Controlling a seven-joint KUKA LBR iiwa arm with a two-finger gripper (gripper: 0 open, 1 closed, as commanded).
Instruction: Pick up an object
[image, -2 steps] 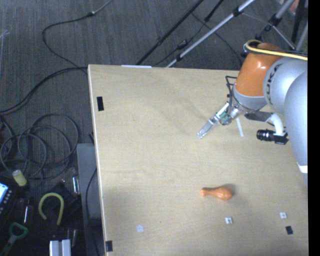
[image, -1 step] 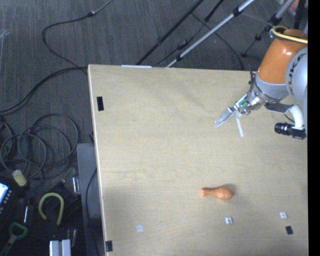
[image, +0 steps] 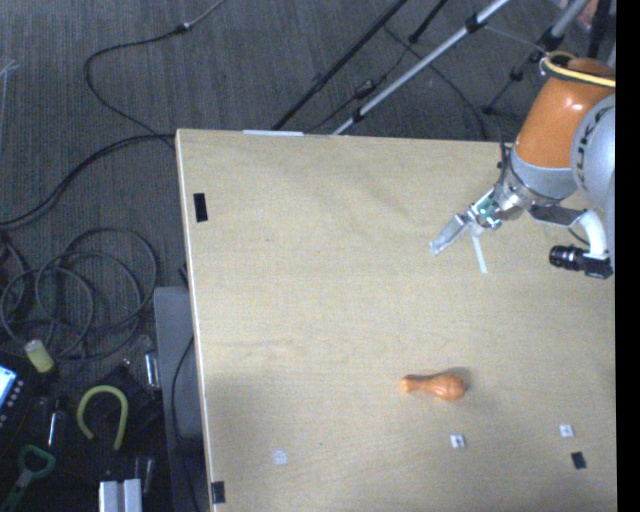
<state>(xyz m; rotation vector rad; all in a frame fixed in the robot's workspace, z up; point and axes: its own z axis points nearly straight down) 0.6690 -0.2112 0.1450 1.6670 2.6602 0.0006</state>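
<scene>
An orange, pear-shaped object (image: 436, 386) lies on its side on the pale wooden bench top (image: 320, 300), toward the front right. The gripper (image: 460, 258) hangs over the bench's right rear part, well behind the orange object and slightly to its right. Its two thin fingers (image: 446, 240) are spread apart in a V with nothing between them. The grey arm with its orange band (image: 565, 115) reaches in from the right edge.
Small square markers (image: 457, 440) dot the bench near the front right, and a black tag (image: 201, 207) sits by the left edge. Cables (image: 80, 290) and tools lie on the floor at left. Stand legs (image: 420, 60) cross behind the bench.
</scene>
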